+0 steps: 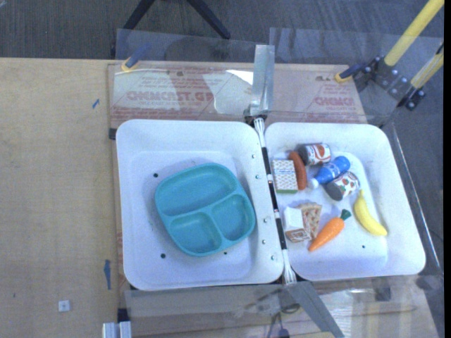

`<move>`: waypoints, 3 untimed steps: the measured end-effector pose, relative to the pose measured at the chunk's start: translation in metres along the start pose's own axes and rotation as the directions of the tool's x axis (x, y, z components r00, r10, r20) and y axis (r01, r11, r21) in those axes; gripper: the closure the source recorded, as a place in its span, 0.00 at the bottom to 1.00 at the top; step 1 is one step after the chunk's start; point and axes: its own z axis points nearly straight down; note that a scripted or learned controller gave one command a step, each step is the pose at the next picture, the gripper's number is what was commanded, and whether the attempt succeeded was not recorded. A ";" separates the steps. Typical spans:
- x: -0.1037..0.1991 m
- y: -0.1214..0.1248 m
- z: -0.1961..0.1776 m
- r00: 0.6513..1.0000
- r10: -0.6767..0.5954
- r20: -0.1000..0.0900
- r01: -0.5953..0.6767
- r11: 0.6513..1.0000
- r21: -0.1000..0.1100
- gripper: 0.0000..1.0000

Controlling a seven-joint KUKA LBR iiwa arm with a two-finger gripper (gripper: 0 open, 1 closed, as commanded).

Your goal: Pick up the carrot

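tapered orange carrot point(326, 234) (glossy), white bin point(403, 255)

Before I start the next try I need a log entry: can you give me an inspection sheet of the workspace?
Surface: wooden bench bearing two white bins, left bin and right bin.
Job's things: carrot lying in the right bin, leaf end toward the banana.
Clutter: teal divided tray in the left bin; hot dog, can, blue bottle, small cartons.
Hand: nothing seen.
Cables: nothing seen.
Surroundings: yellow poles, dark floor.
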 end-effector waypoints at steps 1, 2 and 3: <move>0.019 0.006 0.219 0.968 -0.253 -0.001 0.253 0.968 0.005 1.00; 0.017 -0.020 0.070 1.000 -0.030 0.001 0.030 1.000 0.003 1.00; 0.009 0.003 -0.005 0.935 -0.356 0.000 0.356 0.935 0.001 1.00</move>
